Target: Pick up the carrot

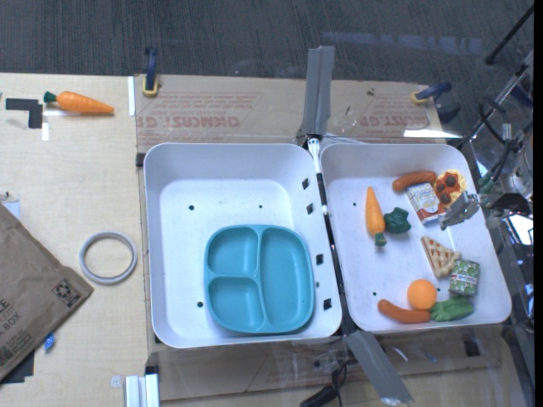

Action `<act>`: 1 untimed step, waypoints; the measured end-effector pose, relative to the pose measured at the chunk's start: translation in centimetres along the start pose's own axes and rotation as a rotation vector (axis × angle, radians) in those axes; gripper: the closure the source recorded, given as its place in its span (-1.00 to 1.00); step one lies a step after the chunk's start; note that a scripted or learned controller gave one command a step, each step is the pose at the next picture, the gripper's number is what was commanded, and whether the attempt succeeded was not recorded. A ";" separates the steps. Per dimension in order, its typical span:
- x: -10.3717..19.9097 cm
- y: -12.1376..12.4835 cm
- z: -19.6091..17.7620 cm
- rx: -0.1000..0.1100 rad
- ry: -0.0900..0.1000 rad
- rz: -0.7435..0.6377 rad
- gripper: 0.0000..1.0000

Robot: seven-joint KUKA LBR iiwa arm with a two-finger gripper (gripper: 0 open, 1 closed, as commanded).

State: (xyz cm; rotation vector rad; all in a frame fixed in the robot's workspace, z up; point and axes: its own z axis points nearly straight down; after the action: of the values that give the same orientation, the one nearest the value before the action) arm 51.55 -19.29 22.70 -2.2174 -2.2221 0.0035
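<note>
Where carrot [373, 210] lies, open floor leftward

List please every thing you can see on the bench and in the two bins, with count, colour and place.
carrot: 1, orange, right bin, left part
second carrot: 1, orange, bench, far left
broccoli: 1, green, beside the bin carrot
sausages: 2, red-brown, right bin, top and bottom
orange ball: 1, orange, right bin, bottom
sandwich wedge: 1, tan, right bin
divided plate: 1, teal, left bin
bins: 2, white, side by side
tape ring: 1, grey, left bench
gripper: 1, grey, over right bin's right side
</note>
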 end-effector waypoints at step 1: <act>5.5 4.6 4.2 0.000 0.000 -0.033 -1.00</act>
State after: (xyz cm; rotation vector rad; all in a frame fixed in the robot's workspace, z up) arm 56.15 -13.81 18.50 -2.1805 -2.2585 0.0041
